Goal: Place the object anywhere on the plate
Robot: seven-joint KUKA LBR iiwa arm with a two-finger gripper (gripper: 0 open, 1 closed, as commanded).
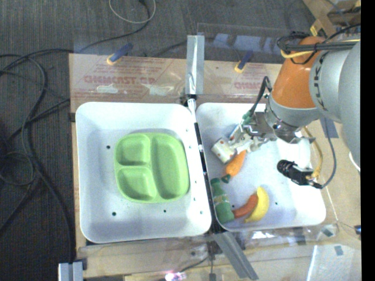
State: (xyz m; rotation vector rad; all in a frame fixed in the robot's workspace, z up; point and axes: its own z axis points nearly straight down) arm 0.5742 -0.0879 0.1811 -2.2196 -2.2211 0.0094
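Observation:
A green plate with three compartments lies in the left bin. In the right bin my gripper hangs low over the upper left part. Just below and to its left lie a small white block and an orange carrot. The gripper's tip is close to both, and whether it touches either is not clear.
Near the right bin's front left are a green toy, a red-orange pepper and a yellow banana. A black cable end hangs from the arm over the bin's right side. A raised divider wall separates the bins.

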